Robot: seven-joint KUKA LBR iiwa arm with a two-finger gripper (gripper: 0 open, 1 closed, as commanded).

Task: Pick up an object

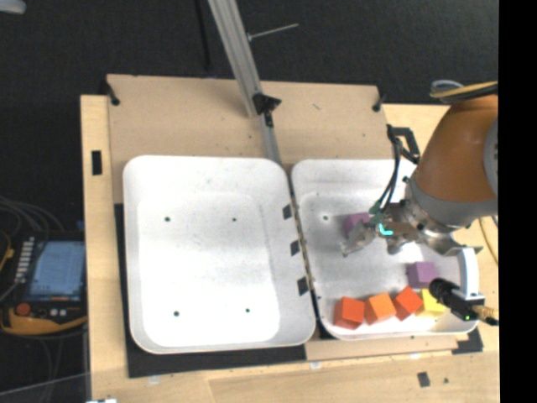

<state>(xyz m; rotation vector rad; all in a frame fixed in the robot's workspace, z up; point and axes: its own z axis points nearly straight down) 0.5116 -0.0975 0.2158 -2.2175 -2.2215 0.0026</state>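
My gripper (pixel 359 237) hangs low over the middle of the right bin (pixel 331 183), reaching in from the right. A small purple block (pixel 356 222) lies right at its tip, on the far side, partly hidden by it. I cannot tell whether the block is in its grasp. Another purple block (pixel 422 273) rests further right. Along the bin's near wall sit a red-orange block (pixel 350 311), an orange block (pixel 380 307), another red-orange block (pixel 409 301) and a yellow block (pixel 434 303).
The left bin (pixel 210 250) lies beside the right one, with a row of black clips (pixel 295 246) on the seam between them. A slanted metal pole (pixel 239 49) rises behind the bins. The arm's orange band (pixel 461 154) overhangs the right bin's far right.
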